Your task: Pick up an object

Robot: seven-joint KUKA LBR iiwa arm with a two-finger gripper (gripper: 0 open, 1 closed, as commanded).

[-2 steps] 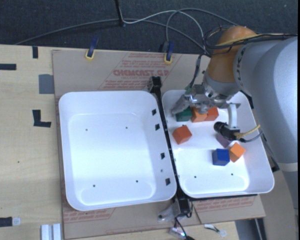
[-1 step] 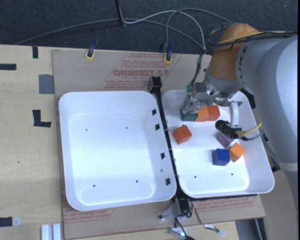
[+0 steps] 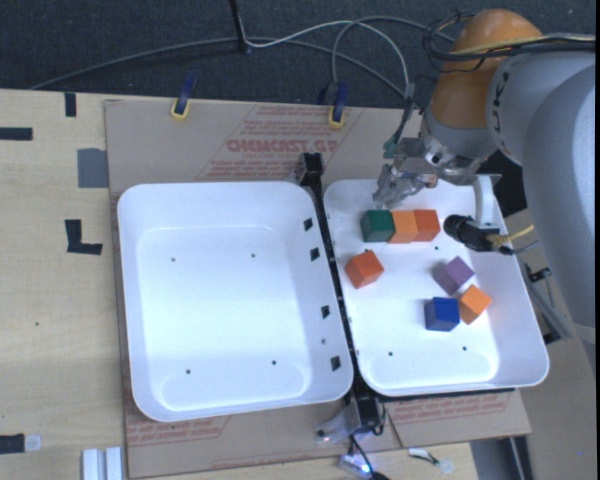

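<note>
My gripper hangs over the back of the right bin, just above and behind a green cube. Two orange cubes sit in a row touching the green one on its right. Another orange cube lies tilted nearer the bin's left wall. A purple cube, a small orange cube and a blue cube cluster toward the right. Nothing shows between the gripper's tips.
The left bin stands beside the right one, with a black clip divider between them. Cables loop behind the bins. The arm's grey body overhangs the right bin's right side.
</note>
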